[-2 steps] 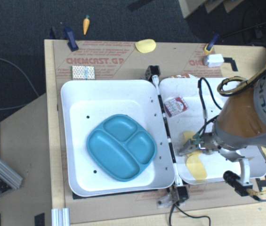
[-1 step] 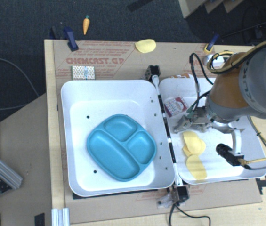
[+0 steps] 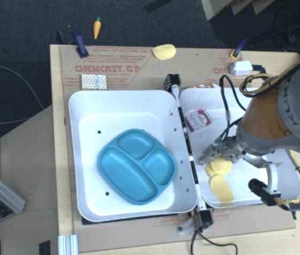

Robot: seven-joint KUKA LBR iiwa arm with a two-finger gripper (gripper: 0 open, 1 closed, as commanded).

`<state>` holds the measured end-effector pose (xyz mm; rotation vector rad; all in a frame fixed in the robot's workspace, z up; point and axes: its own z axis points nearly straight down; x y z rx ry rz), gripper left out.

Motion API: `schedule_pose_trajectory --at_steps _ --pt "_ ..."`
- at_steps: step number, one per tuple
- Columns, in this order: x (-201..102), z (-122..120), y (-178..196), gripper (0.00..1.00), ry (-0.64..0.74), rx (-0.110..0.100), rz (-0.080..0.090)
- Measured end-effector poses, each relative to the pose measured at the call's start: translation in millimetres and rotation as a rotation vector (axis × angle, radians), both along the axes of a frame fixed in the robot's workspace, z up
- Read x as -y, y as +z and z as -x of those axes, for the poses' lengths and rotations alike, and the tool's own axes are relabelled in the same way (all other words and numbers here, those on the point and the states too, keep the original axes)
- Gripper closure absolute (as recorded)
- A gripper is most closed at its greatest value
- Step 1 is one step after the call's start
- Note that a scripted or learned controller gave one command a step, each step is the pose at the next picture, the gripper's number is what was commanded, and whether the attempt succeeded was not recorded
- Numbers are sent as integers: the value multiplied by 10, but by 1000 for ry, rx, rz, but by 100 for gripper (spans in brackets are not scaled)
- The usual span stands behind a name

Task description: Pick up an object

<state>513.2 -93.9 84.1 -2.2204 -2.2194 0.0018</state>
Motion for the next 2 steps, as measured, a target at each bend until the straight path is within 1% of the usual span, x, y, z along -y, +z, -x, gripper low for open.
schedule_pose_trajectory --at_steps 1,2 --pt "-3 -6 100 100 0 2 0" --pt "-467 -113 1005 100 2 3 0"
